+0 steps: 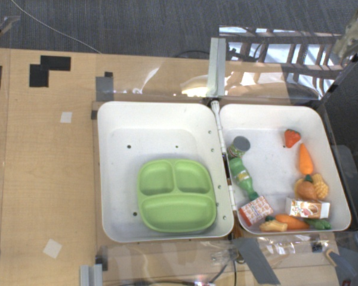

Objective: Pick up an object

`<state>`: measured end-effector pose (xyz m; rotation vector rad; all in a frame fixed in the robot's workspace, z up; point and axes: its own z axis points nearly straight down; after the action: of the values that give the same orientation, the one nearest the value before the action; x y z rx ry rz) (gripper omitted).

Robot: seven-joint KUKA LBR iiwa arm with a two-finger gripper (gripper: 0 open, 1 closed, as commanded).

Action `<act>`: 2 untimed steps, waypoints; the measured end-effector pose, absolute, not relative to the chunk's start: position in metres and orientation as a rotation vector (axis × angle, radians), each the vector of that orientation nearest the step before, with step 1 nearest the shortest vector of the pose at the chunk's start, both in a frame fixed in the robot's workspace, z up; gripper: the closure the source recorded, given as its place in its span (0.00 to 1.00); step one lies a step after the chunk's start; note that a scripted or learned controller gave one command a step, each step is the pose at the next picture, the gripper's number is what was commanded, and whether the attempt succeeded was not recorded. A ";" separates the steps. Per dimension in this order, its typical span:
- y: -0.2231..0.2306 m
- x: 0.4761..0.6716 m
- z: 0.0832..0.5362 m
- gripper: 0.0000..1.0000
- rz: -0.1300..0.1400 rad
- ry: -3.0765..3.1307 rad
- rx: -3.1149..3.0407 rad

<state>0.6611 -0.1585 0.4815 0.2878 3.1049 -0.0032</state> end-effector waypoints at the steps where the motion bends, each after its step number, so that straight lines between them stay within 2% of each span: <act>1: -0.207 0.654 0.323 1.00 0.002 3.138 0.176; 2: -0.205 0.663 0.356 1.00 0.000 3.100 0.423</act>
<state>0.6628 -0.2047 0.3560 0.4230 3.1004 -0.0005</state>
